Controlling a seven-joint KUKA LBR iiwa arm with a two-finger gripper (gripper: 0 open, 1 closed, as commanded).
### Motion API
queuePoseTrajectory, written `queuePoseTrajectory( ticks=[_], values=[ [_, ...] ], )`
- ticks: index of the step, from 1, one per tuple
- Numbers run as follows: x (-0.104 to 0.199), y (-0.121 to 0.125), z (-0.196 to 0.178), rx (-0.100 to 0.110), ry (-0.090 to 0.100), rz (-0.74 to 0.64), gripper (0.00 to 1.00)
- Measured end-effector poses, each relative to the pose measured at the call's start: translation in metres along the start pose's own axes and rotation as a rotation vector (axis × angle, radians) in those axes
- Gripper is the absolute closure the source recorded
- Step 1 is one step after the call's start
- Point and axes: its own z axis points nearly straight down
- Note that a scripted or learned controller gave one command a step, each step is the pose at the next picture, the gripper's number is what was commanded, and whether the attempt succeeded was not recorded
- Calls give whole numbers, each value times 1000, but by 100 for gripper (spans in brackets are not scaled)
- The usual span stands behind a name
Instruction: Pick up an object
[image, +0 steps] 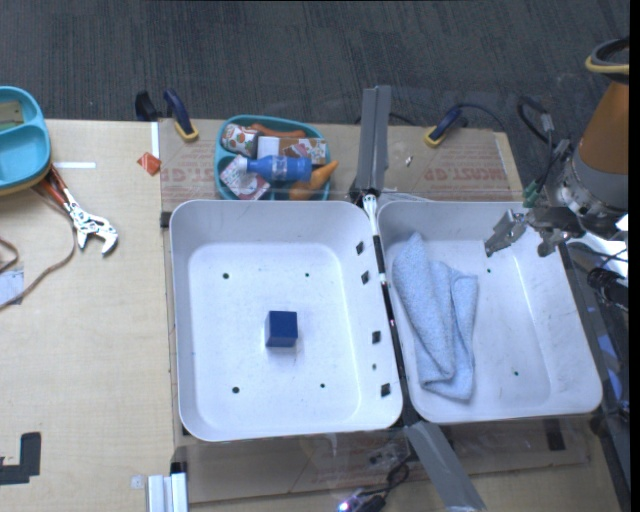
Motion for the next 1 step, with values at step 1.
queuePoseTrajectory(
  ticks=[1],
  values=[
    [-6, -10, 130, -4, 0, 6, 0]
  ],
)
